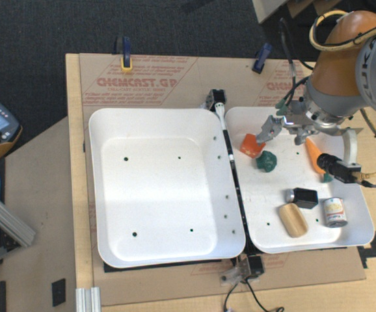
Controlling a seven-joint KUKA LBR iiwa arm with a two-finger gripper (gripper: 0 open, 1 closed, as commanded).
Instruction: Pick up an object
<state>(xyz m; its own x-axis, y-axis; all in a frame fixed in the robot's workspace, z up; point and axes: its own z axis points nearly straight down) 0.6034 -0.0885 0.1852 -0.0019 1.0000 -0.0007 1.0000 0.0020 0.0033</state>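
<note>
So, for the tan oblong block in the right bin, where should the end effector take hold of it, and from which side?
Probably across the middle of the tan block, coming straight down from above. It lies flat and elongated, so its long sides give the narrow span. Bare floor flanks both; the black object sits near its upper end.

The arm [354, 51] is grey, with a broad, rounded orange band above the wrist, glossy enough to catch the light. Below the band sits a ring-shaped metal wrist, silvery and darker at its underside. A yellow cable loops over the top of the orange band, and thin dark cables run down beside it toward the wrist. The gripper [285, 127] below the wrist is pale grey metal, built of short angular pieces. Part of a dark letter marking shows on the grey shell right of the band.
</note>
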